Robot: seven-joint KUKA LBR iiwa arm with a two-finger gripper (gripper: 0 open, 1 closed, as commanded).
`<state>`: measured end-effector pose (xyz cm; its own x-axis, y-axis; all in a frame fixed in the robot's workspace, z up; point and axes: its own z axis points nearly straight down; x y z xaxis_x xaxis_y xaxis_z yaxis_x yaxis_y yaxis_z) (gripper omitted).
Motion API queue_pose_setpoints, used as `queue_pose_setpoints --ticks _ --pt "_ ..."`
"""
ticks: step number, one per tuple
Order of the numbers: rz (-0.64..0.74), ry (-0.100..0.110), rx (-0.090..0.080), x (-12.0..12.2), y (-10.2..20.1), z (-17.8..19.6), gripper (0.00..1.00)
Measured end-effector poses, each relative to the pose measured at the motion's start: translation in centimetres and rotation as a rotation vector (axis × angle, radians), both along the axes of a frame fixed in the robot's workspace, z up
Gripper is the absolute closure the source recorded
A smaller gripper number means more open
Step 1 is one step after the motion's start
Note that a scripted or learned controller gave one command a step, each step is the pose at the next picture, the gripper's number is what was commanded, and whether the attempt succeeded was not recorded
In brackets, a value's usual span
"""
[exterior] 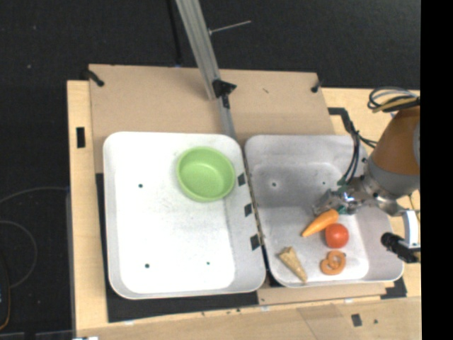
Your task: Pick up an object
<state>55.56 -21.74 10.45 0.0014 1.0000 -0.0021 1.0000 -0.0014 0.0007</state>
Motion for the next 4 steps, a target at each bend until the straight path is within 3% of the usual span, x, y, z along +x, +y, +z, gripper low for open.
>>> queue_pose_setpoints --ticks 1,3,4 --pt "-0.002 -0.005 -0.001 0.1 -0.1 1.1 1.0" --pt "0.006 -0.006 0.0 1.3 0.2 10.0 1.0" --pt "0.008 -0.003 0.002 1.3 0.2 10.7 1.0"
